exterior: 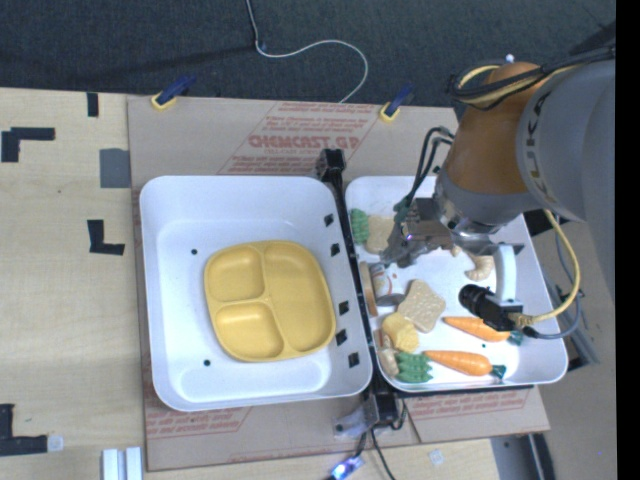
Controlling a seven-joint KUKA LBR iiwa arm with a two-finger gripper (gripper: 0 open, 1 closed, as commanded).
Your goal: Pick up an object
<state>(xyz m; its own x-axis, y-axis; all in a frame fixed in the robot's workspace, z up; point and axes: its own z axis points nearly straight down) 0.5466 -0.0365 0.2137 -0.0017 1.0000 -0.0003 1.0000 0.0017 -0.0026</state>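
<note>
Camera view: gripper (408,240) is seen low over right bin (440,273); open or closed cannot be told. Carrot (462,362) and cracker (423,306) are laid in that bin. Yellow plate (268,300) is set in left bin (180,268).

Plain white on left bin (170,228) and right bin (545,370). Flat mustard yellow across plate (268,300). Orange with green tops on carrot (458,362) and second carrot (476,327). Tan on cracker (424,306). Green on broccoli (413,369). Grey on arm (575,138), with orange band (490,158). Brown on cardboard (300,138), printed with red lettering. Pale wood tone on bench (60,298), marked with black angular shapes. Blue and yellow on clamp (172,91). White on cable (310,48), against dark charcoal floor (120,18).
</note>
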